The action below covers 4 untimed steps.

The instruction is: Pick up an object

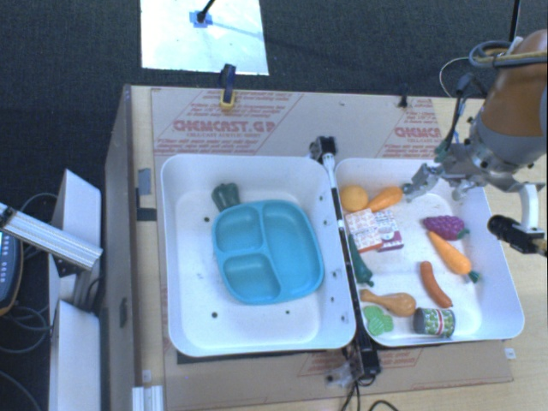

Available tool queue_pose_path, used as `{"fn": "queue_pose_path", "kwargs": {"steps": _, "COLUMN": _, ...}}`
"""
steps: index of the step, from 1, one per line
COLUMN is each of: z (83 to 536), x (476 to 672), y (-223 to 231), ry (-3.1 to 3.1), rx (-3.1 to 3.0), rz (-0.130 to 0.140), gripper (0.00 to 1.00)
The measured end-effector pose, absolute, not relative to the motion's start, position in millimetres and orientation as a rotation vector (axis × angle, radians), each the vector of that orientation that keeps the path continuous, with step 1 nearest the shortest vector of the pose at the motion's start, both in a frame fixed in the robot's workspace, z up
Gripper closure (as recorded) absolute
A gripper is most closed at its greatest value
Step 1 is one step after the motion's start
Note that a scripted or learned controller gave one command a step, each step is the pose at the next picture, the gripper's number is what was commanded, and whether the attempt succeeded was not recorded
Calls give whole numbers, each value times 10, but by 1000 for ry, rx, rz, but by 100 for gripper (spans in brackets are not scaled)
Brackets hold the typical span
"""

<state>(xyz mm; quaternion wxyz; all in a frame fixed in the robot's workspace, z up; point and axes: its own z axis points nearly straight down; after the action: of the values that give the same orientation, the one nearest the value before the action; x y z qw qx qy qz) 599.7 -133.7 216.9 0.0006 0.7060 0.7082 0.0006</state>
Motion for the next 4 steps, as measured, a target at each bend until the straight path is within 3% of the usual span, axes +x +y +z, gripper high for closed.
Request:
{"fn": "queue_pose_path", "kwargs": {"steps": 1, "z": 1058, "x": 5567, "y": -1825, "ry": 2222, "rx": 2222, "rz": -3, "gripper": 0}}
{"fn": "queue_pose_path", "kwargs": {"steps": 2, "z": 840, "x": 5172, "y": -1593, "ry": 2222, "rx": 2221, "rz": 1, "gripper": 0}}
{"fn": "queue_pose_path", "kwargs": {"steps": 3, "z": 948, "x": 5185, "y": -1594, "ry": 2221, "rx": 2217, "rz": 4, "gripper": 100}}
{"fn": "queue_pose_path", "kwargs": {"steps": 4, "z": 1851, "x": 5695, "y": -685, "ry": 2224, "rx": 2215, "rz": 5, "gripper": 100}}
